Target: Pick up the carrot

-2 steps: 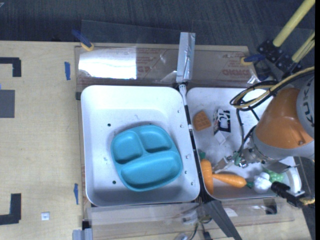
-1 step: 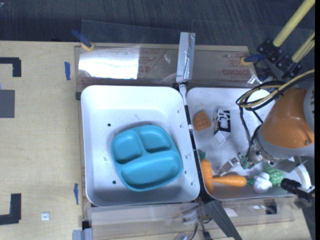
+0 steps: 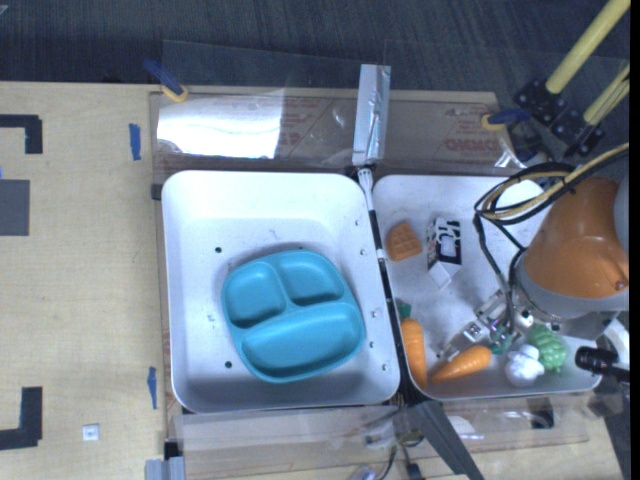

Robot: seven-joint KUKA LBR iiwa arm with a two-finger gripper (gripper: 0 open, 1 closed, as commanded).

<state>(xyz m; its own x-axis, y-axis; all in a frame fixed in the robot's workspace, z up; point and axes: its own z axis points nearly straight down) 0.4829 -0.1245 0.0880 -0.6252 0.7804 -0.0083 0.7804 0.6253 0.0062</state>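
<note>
The gripper [image 3: 497,326] hangs low in the right bin [image 3: 470,193], its tip just above a carrot [image 3: 464,363] lying near the bin's front wall; whether it is spread or closed cannot be told. A second carrot [image 3: 413,350] lies beside the left wall. The left bin [image 3: 200,208] holds a blue plate [image 3: 292,313]. Both bins sit on a pale wooden bench [image 3: 75,268], with dark floor [image 3: 250,8] beyond.
</note>
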